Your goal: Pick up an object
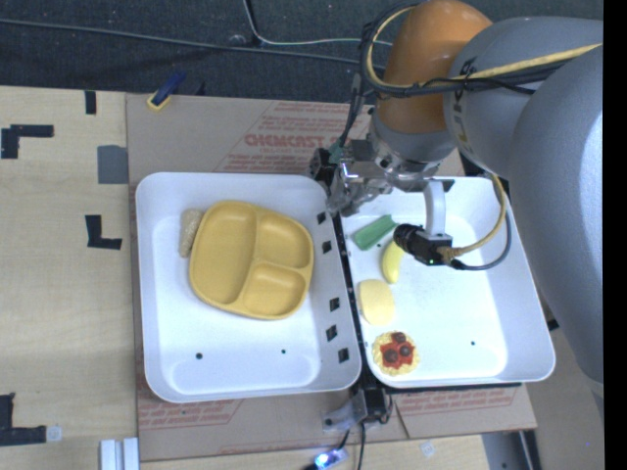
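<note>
I see even, fairly bright overhead light; the white bins (470,351) glare mildly, shadows stay soft, the arm (558,164) at three o'clock looks blurred, and detail is coarse.

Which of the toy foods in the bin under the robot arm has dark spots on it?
The small round pizza, nearest the bottom edge of the right bin. It has dark spots on red. The pale yellow piece above it and the green piece are plain.

Red printing across the cardboard sheet (265,135) under the bins, upside down and too blurred to read with certainty. More faint red lettering along its lower edge, illegible. No other legible text, numbers or labels.
</note>
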